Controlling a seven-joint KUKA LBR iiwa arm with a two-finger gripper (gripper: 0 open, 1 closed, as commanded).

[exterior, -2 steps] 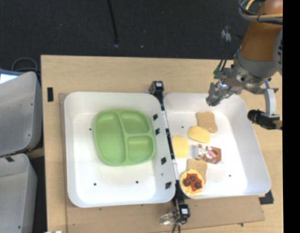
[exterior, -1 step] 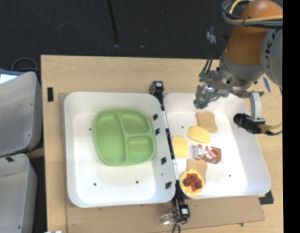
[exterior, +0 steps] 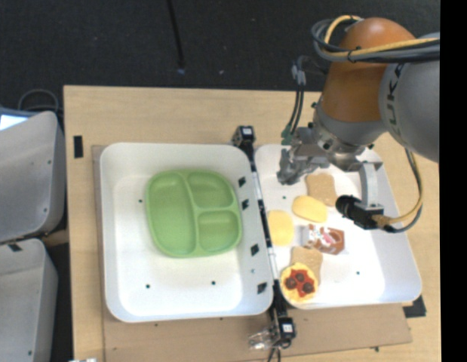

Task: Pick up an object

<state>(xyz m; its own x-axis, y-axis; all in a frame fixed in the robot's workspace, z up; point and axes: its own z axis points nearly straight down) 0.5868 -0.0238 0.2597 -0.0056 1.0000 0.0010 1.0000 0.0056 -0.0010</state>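
The right bin (exterior: 384, 277) holds several toy foods. A tan bread slice (exterior: 321, 185) lies near its back, with a yellow wedge (exterior: 310, 208) just in front of it. A yellow piece (exterior: 279, 227) rests by the bin's left wall. A red and white packet (exterior: 326, 239), a tan cracker (exterior: 307, 258) and a round tart with red berries (exterior: 299, 282) lie toward the front. My gripper (exterior: 289, 169) hangs low over the back left of this bin, just left of the bread slice. Nothing is visibly held.
The left bin (exterior: 127, 292) carries a green divided plate (exterior: 194, 213) at its middle. A black divider with clips (exterior: 257, 225) runs between the bins. The arm's grey and orange wrist (exterior: 361, 81) looms over the right bin's back. A black cable (exterior: 361, 213) loops over its right side.
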